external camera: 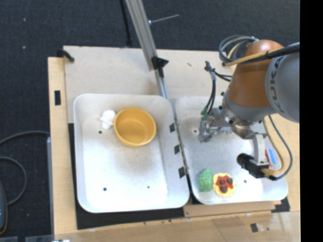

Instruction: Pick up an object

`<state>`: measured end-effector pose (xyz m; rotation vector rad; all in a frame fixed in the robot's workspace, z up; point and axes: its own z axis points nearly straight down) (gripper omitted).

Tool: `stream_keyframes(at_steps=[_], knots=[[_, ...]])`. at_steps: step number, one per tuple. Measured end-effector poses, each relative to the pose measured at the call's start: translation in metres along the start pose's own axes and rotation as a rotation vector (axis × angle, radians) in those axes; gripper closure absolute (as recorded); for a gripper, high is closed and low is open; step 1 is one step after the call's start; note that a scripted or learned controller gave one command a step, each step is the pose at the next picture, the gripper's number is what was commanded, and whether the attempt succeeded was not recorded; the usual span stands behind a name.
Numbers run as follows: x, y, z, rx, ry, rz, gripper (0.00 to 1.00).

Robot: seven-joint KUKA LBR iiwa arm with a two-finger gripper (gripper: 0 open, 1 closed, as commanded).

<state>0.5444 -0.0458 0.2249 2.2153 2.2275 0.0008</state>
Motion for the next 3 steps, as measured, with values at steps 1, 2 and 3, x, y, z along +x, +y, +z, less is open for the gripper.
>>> stream_keyframes(at_steps=[1,2,3], knots=[[0.058,-0.002,0.001,0.001,0.003,-0.003,1.0],[0.103,-0.023,-0.005,0.002,0.002,0.001,1.0],[0.104,-0.023,-0.005,0.001,0.003,0.002,0.0]])
